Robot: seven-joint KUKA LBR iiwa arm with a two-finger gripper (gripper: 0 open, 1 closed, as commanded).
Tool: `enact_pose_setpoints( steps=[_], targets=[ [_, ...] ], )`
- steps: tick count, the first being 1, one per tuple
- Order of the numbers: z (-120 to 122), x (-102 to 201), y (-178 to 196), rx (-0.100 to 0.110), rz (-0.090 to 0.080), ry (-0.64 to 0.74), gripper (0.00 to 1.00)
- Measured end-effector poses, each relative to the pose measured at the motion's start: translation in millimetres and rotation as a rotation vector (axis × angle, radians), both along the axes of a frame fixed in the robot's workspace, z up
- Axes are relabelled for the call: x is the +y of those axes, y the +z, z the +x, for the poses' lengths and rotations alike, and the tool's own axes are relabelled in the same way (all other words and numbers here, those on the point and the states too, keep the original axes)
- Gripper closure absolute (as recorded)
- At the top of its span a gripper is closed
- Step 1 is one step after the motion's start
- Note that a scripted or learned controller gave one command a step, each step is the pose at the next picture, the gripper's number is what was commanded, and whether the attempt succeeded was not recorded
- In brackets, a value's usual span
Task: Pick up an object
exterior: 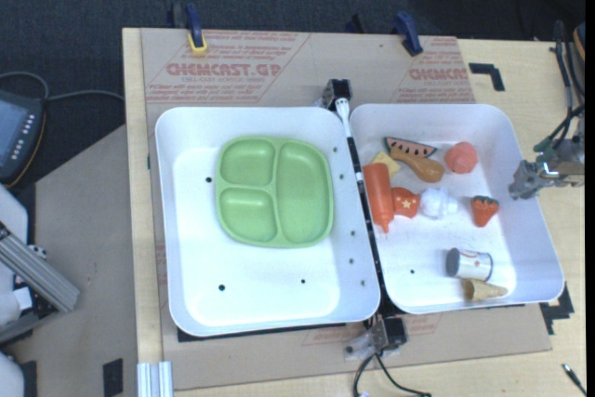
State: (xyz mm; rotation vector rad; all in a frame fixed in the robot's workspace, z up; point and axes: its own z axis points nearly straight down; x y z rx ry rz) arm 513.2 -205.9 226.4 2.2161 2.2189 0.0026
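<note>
The right bin [521,242] holds several toy foods. A watermelon slice [410,147] and a brown piece [420,167] lie at the back, beside a pink-red ball [460,157]. An orange carrot-like piece [377,193] lies along the left wall, next to a red piece with a star [404,202] and a small white piece [435,204]. A strawberry [483,210] sits to the right. A grey-and-white cup [468,263] and a beige cone [485,290] lie near the front. My gripper [534,178] shows as a small grey part over the bin's right rim, apart from every toy.
The left bin [186,274] bears a green divided plate [276,191]. Clamps [195,25] hold the cardboard at the bench's back edge. Cables [569,107] hang at the right, above the gripper. A black bracket [337,92] sits between the bins at the back.
</note>
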Motion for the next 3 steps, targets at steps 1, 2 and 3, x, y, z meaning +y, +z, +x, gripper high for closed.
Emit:
enact_pose_setpoints(
  steps=[1, 2, 3],
  targets=[
    [9.7, 48.1, 5.2, 0.002, 0.003, 0.005, 1.00],
    [35.3, 100.2, -7.1, 0.003, 0.003, 0.004, 1.00],
    [54.7, 150.3, -10.8, 0.002, 0.004, 0.005, 1.00]
  ],
)
